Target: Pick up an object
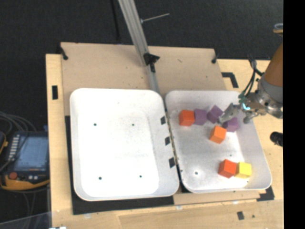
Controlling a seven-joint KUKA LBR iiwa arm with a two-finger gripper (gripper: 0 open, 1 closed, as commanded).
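Six small blocks lie in the right bin (255, 149). Near its far side an orange cube (187, 118) touches a purple cube (200, 116), and a second purple block (215, 113) sits just beside that one, tilted. A third purple block (232, 124) lies a little nearer the camera, with another orange cube (218, 134) just beside it toward the bin's middle. Down in the near right corner, a red-orange cube (228, 168) touches a yellow cube (244, 169).

The gripper (233, 112) reaches in from the right and hangs over the purple blocks, between the tilted one and the third. How far its fingers are spread cannot be told here, nor whether they touch or grip either block; nothing is plainly seen between them.

The blocks cluster away from the right bin's walls, save the yellow one, which sits near the right rim. The middle of that bin is bare, and the left bin (119, 142) is open white floor.
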